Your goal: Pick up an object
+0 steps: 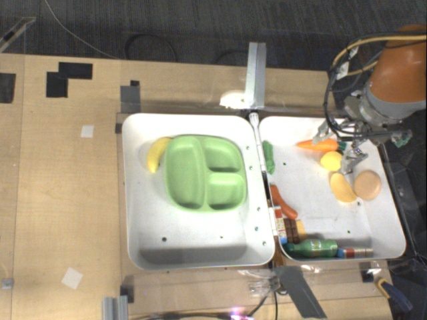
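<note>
**Q:** Where is your claw, and what is it doing?

**A:** My claw (pixel 349 153) hangs over the right bin (pixel 393 245), low among the toy food at its far end. I cannot tell whether it is wide or narrow; nothing I can see sits gripped in it.

**Q:** What lies within reach?

**A:** A yellow lemon (pixel 329 161) lies just beside my claw, toward the left bin (pixel 133 245). An orange carrot (pixel 313 144) lies past it, on that side and a little farther back. Nearer the desk's front edge, just under my claw, rest a pale yellow piece (pixel 343 188) and a tan round piece (pixel 367 185), touching each other.

**Q:** Which step is this?

**A:** I judge it the approach, with no pick made yet. The lemon looks the likeliest target.

**Q:** What does the next move call for?

**A:** Centring over one piece, straddling it cleanly, clear of its neighbours, then closing and lifting. Round pieces may roll away.
</note>
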Robot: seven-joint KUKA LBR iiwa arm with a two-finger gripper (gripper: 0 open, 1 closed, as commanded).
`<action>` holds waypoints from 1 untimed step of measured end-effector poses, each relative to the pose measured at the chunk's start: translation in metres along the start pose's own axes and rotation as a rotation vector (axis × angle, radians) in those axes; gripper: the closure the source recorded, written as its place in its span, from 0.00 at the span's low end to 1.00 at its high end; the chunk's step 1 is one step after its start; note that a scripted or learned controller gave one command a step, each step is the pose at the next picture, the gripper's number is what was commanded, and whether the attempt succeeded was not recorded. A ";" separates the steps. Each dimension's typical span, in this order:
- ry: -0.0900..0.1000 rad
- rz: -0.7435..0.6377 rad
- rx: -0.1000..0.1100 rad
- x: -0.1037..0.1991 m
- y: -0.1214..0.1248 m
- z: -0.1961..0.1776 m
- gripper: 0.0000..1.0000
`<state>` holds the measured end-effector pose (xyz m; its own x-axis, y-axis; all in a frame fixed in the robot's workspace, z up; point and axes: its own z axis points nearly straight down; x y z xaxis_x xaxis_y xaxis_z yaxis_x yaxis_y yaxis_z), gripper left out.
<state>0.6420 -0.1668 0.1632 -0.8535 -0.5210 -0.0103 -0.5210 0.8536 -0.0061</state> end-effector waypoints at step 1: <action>-0.003 0.040 0.004 0.021 -0.016 0.073 0.00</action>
<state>0.6334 -0.1916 0.0905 -0.8737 -0.4863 -0.0138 -0.4862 0.8738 -0.0095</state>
